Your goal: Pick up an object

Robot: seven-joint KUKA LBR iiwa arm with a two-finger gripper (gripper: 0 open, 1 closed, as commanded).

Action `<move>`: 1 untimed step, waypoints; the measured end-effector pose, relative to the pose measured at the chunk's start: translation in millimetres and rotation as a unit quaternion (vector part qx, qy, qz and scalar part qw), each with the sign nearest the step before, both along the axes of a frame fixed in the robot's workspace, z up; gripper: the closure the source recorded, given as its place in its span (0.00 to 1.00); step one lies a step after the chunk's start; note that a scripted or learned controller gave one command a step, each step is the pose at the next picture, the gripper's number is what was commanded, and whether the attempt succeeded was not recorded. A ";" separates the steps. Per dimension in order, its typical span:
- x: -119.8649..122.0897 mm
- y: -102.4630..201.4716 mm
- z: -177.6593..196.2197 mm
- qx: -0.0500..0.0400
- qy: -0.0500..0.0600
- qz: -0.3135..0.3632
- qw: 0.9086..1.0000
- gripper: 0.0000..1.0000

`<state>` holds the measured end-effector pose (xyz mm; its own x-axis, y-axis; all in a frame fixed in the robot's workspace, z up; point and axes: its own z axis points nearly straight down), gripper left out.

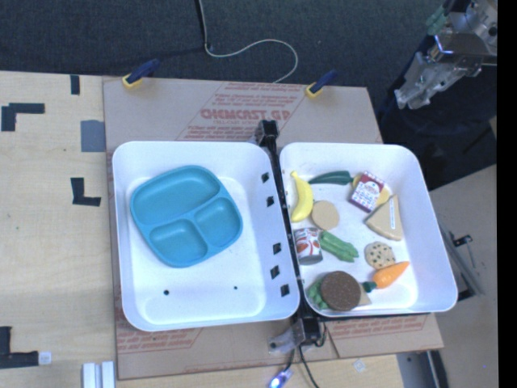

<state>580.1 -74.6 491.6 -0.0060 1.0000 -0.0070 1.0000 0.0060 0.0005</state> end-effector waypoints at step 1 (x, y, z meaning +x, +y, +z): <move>0.4 0.2 10.2 -0.001 0.000 0.000 1.000 1.00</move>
